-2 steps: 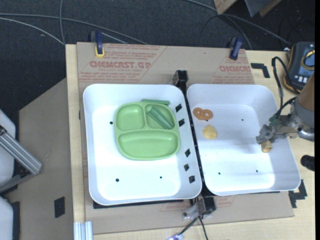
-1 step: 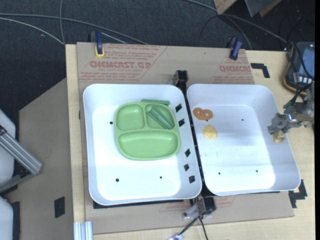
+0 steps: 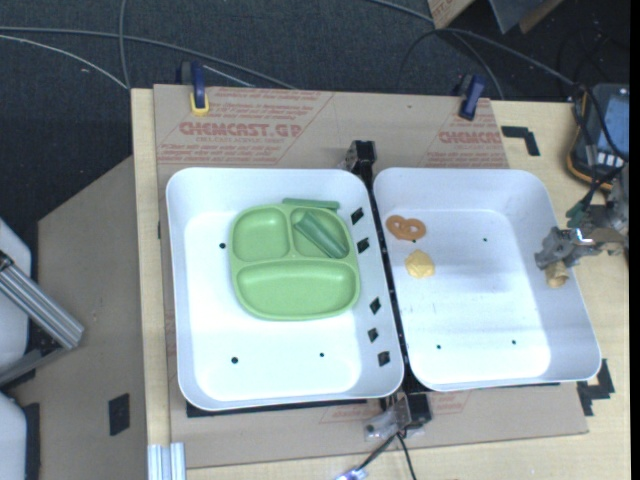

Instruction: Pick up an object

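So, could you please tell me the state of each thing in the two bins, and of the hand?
Green divided plate: flat and upright in the left bin.
Green pod: lying in the plate's upper right compartment.
Pretzel: lying flat in the right bin, near its left wall.
Yellow piece: loose on the floor just below the pretzel.
Hand: at the right bin's right rim, holding nothing visible.

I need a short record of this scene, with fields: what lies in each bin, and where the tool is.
left bin: green divided plate holding a green stick-like item in its upper right compartment
right bin: brown pretzel-shaped piece, small yellow piece below it, apart
tool: at right bin's right rim
held: nothing visible
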`<state>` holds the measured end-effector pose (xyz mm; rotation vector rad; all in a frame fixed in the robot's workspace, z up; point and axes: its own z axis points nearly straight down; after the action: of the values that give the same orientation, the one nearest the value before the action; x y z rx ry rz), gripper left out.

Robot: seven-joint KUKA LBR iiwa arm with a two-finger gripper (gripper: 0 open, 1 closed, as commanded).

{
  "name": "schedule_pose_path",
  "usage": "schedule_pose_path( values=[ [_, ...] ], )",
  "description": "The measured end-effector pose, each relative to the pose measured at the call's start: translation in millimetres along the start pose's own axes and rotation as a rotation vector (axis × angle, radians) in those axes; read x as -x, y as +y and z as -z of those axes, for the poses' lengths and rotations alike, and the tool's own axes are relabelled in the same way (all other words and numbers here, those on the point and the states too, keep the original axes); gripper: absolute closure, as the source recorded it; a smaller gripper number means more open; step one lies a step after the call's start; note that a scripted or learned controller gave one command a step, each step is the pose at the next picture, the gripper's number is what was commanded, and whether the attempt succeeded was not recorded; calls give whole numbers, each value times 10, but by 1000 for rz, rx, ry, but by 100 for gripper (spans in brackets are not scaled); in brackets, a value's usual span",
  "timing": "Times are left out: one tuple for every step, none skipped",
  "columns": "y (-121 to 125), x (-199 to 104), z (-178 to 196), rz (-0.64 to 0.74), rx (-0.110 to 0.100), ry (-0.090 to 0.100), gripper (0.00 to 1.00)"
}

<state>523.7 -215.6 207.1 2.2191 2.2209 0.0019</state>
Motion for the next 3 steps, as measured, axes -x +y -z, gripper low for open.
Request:
schedule_pose_path(
  values=[
    [223, -513, -59, 6, -1, 2, 100],
    [320, -1104, -83, 6, -4, 4, 100],
    [482, -1625, 76, 6, 1, 3, 100]
  ],
)
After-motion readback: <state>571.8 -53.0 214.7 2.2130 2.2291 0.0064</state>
